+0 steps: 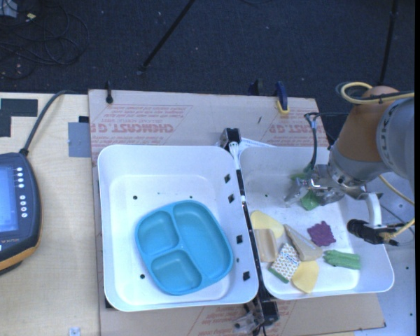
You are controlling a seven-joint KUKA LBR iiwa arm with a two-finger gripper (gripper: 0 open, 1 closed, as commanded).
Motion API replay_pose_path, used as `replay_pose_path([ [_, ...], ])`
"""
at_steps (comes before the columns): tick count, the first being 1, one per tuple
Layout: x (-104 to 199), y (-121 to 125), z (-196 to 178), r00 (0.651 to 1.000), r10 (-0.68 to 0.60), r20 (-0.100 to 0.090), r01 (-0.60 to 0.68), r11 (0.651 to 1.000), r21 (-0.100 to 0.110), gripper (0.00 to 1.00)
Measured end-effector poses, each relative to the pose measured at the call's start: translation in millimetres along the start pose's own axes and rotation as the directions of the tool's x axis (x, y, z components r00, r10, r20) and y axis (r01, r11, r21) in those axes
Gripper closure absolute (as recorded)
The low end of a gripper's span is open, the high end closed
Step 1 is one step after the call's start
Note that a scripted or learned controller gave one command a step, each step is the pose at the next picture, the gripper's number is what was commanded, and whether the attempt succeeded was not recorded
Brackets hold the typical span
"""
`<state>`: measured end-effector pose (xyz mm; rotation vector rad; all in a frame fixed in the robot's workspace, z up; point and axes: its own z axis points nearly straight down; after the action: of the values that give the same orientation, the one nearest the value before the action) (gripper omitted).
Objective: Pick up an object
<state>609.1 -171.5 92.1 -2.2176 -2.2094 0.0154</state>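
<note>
My gripper [302,189] hangs low over the upper middle of the right bin [280,166], on the grey arm that reaches in from the right. A small dark green object [309,202] lies right at its tip, partly covered by it; I cannot tell whether it is gripped. In the bin's lower half lie a purple lump [321,233], a light green piece [342,260], a yellow piece [264,221], a tan block [267,244], a beige wedge [303,243], a checkered block [287,261] and a round yellow piece [306,277].
The left bin [126,170] holds a blue divided plate [184,246]. A divider with black clips [236,201] runs between the bins. A teach pendant [7,205] rests on the bench at far left. Cables loop beside the arm's wrist [367,229].
</note>
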Motion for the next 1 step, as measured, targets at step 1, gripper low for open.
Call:
replay_pose_path([
  [1, -9.4, 36.6, 5.5, 1.000, -0.011, -0.006, 0.011, 1.000, -0.011, 0.00],
])
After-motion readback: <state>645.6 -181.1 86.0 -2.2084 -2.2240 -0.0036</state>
